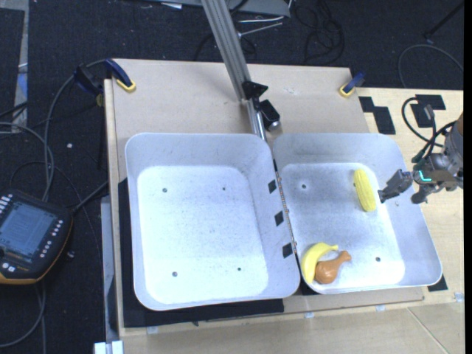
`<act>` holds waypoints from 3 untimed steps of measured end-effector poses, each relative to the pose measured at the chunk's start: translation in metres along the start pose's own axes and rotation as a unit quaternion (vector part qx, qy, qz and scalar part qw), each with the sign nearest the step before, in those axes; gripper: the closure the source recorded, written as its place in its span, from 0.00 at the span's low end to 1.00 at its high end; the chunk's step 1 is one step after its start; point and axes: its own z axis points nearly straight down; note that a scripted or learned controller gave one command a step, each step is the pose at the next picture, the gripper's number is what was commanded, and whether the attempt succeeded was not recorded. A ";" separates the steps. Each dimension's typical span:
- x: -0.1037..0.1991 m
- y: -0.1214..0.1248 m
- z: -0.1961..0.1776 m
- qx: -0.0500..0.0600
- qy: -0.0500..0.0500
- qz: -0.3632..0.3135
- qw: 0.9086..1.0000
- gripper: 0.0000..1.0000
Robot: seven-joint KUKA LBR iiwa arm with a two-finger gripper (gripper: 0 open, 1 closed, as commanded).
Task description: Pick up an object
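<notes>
So the setup is a pale wooden bench [221,98] sitting on a dark carpeted floor [59,21], with cables snaking all over the left side and along the top. Two shallow white bins sit side by side on it. The left bin [147,161] has only speckled scuffing and a few small dark dots on its floor. The right bin [413,268] has all the stuff: a yellow corn cob [364,189] lying near the back right part, and down at the front edge a small banana [316,254] curled right against an orange-brown drumstick-looking toy [331,267], the two touching.

The gripper [407,185] comes in from the right, hovering over the right bin's far-side rim, just beside the corn but apart from it. Its two dark fingers are spread apart with nothing between them.

A grey metal pole [230,46] runs slantwise from the top down to the seam between the bins. Yellow-tipped clamps [124,81] sit on the bench's back corners, and a handheld control pendant [26,234] with a screen lies on the floor at the left.
</notes>
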 end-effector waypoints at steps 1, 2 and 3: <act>0.000 0.000 0.000 0.000 0.000 0.000 1.000 0.00; 0.003 -0.005 0.062 0.003 0.001 0.000 1.000 0.00; 0.010 -0.007 0.122 0.003 0.001 0.000 1.000 0.00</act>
